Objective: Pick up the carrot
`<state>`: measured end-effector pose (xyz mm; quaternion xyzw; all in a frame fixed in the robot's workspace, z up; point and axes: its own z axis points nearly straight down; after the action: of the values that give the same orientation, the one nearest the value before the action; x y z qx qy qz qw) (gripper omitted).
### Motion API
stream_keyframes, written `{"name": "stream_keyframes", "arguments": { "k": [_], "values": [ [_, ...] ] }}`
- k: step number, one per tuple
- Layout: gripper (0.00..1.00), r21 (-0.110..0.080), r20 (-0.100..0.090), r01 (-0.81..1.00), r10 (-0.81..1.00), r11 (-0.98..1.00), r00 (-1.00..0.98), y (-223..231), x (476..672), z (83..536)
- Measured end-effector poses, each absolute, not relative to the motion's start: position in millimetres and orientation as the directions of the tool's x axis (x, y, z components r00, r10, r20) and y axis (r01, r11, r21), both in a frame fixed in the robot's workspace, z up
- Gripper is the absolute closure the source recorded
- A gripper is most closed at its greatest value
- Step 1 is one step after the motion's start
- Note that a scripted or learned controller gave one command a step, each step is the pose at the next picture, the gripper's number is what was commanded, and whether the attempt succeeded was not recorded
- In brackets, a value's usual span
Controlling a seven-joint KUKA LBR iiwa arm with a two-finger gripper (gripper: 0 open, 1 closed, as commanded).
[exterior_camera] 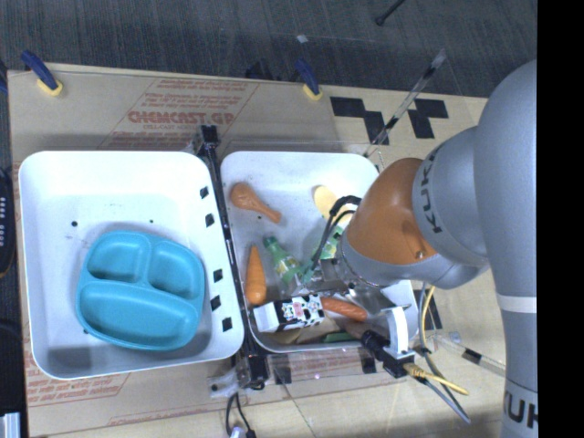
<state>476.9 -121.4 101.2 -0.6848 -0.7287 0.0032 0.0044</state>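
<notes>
- Two orange things lie close to the claw (339, 279), so a wrong pick is the main risk. The carrot (255, 276) lies lengthwise against the bin wall (228, 272), off to the claw's view-left. A shorter reddish-orange piece (345, 308) sits just below the claw and much nearer to it.
- Whether the claw is released or clenched cannot be told, because the wrist and its orange band (388, 222) cover it from above. Nothing is seen gripped.
- The carrot hugs the wall. A descent on that side of the claw may strike the rim, or leave no room to get behind the carrot.
- A green bottle (283, 261) lies between the claw and the carrot. A sideways sweep would probably knock it into the carrot and roll both.
- The cow-print carton (292, 312) lies just below the carrot's lower tip and could get nipped along with it.
- The drumstick (254, 202), up and view-left of the claw, is well apart from the carrot and looks a minor hazard.
- The carrot tapers, so a grip near its tip may slip.
</notes>
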Motion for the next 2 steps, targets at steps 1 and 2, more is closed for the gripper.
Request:
{"name": "stream_keyframes", "arguments": {
  "k": [1, 2],
  "values": [
    [1.0, -0.007, -0.001, 0.993, 0.993, -0.116, 0.116, -130.6, 519.5, 150.9],
    [0.0, -0.009, -0.001, 0.993, 0.993, -0.116, 0.116, -130.5, 518.8, 150.3]
  ]
}}
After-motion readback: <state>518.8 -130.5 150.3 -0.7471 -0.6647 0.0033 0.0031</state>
